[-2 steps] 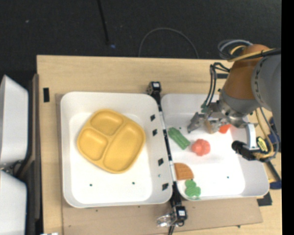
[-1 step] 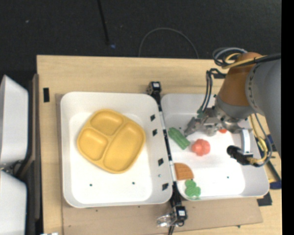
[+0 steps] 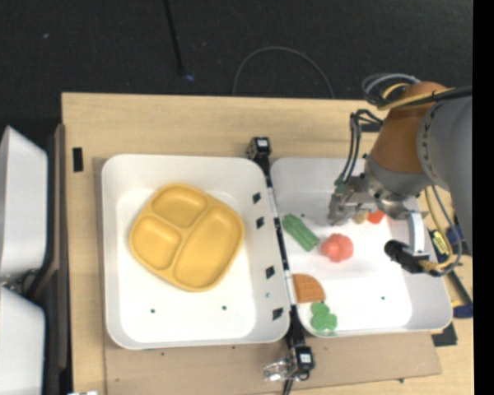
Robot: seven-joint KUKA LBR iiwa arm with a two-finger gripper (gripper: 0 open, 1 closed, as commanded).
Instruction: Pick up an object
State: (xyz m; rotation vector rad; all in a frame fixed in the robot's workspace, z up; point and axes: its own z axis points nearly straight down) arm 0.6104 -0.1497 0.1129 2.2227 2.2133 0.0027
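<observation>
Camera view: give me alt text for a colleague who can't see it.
The grey arm's gripper hangs low over the right bin, above a red ball, green stick, orange piece and green lump. The left bin holds a yellow divided plate.

The pincer (image 3: pixel 346 210) hangs low over the right bin (image 3: pixel 362 315), and whether it grips anything cannot be told from above. A small orange-red thing (image 3: pixel 375 216) just right of it is half covered by the arm (image 3: pixel 412 151) and too small to name. The arm is cut off at the right. A white box (image 3: pixel 20 212) at the far left runs past the edge.
</observation>
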